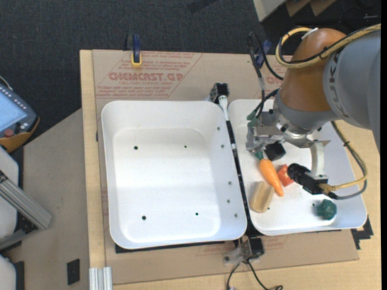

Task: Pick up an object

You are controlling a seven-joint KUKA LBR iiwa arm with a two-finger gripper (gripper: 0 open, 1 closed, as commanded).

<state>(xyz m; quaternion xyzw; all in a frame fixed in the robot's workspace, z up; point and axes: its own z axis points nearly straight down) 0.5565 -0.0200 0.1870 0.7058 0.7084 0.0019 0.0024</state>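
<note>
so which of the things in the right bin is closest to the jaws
The orange carrot: its top end lies right below the gripper. The tan block and green object lie farther toward the bin's near edge.

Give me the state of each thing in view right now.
Gripper: low in the right bin, above the carrot's top end.
Carrot: lying loose, slanted.
Wooden block: lying beside the carrot.
Green object: resting near the bin corner.
Left bin: holds no objects.

cam: just one, fixed overhead | angle: looks down at a slant on the worktop [181, 65] | range: mid, fits both white bins [163, 174] plus some floor | arm [338, 71] pokes in from frame right
</note>
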